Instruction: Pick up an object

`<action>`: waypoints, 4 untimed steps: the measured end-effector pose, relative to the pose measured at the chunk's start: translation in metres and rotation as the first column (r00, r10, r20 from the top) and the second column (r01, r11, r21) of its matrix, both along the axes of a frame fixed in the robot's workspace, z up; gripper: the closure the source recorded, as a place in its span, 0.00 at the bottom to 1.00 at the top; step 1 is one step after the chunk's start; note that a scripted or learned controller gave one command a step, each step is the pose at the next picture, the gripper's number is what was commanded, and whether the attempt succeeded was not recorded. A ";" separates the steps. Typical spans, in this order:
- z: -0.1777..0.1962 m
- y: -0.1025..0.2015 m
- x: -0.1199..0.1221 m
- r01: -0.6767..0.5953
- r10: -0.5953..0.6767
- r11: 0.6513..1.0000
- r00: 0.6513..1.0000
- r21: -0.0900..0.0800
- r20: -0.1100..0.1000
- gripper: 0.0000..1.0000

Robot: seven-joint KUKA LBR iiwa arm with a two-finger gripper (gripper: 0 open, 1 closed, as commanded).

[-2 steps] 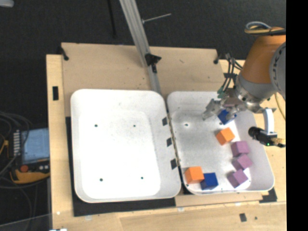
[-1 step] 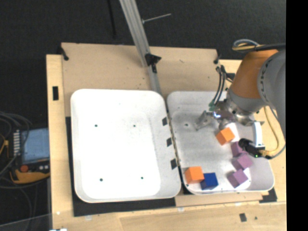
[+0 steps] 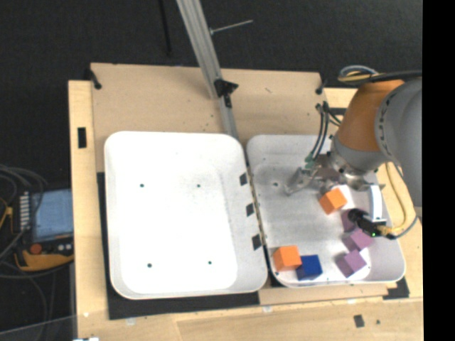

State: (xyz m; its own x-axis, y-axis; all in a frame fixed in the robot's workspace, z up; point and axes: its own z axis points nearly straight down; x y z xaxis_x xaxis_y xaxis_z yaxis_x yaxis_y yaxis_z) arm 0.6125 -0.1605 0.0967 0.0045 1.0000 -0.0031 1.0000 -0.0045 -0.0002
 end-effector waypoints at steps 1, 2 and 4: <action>0.012 -0.001 0.001 0.006 -0.006 1.000 1.000 0.001 0.005 1.00; 0.057 0.003 0.002 -0.003 0.003 1.000 1.000 0.003 0.006 1.00; 0.126 -0.006 0.010 -0.007 0.007 1.000 1.000 0.003 0.005 1.00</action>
